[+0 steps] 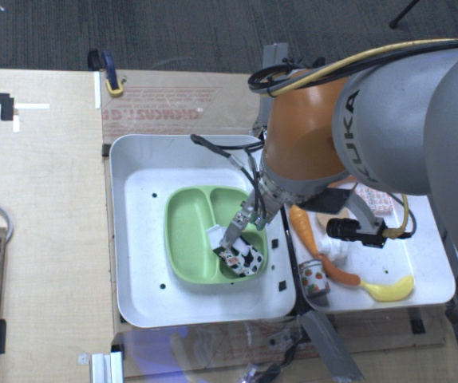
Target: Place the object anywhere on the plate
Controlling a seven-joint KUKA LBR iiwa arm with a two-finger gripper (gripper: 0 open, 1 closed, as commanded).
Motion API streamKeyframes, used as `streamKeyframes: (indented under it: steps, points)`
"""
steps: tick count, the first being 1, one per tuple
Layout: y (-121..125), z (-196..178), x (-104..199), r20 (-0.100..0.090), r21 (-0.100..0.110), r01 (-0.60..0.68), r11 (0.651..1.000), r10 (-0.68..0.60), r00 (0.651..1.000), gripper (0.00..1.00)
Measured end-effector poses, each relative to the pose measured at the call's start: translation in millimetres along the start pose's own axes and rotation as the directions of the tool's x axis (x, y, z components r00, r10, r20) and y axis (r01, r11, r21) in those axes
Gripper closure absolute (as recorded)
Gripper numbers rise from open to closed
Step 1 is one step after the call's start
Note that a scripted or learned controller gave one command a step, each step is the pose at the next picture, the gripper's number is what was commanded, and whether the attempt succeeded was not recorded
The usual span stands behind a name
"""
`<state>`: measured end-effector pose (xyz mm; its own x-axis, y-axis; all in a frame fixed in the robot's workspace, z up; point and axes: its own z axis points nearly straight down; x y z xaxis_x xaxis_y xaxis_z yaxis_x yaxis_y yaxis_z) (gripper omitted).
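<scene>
Progress looks nearly complete to me, judging from how things lie. The green plate (189,234) sits in the left bin (133,238), and my tool (233,244) is low over the plate's right compartment. Just under the tool's tip there is a small black-and-white object (246,258), maybe a toy cow, and it rests on the plate near the plate's lower right rim. The tool touches or almost touches the object, but I cannot tell if the tool is opened or closed, nor if it has a real hold on the object, because the parts are too small and dark.

If the object lies free on the plate, what is left is only to release and lift away. Right of the plate, in the other bin (428,294), I see a carrot (302,228), a banana (388,290) and a small can (314,276).
</scene>
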<state>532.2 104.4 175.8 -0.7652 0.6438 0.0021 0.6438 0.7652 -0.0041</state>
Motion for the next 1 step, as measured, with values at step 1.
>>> streamKeyframes:
  steps: [1]
  points:
    - [0.0, 0.0, 0.0, 0.0, 0.0, 0.0, 1.0, 0.0, 1.0, 0.0]
